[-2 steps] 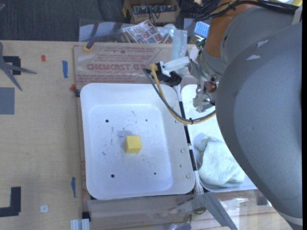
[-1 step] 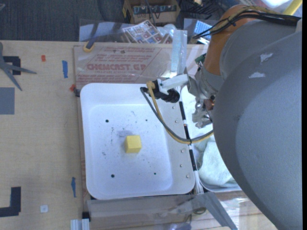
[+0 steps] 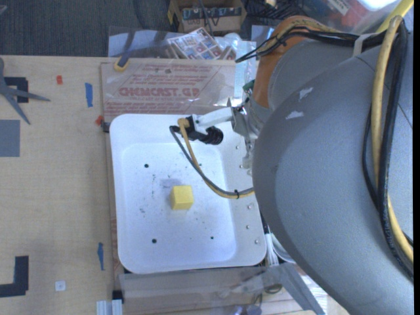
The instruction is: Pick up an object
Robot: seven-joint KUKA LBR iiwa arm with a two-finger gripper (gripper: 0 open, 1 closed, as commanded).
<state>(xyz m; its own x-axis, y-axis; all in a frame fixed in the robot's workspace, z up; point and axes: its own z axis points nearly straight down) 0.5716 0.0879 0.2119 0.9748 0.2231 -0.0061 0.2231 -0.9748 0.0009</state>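
Yellow cube (image 3: 182, 197) apart from hand (image 3: 244, 131)

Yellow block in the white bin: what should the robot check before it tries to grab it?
1. Yellow block lies inside the white bin: ok.
2. Block's top is uncovered: ok.
3. Nothing touches the block: ok, bare floor all around it.
4. Arm is above the block: not ok, it hangs over the bin's right edge.
5. What lies under the arm: cannot tell.
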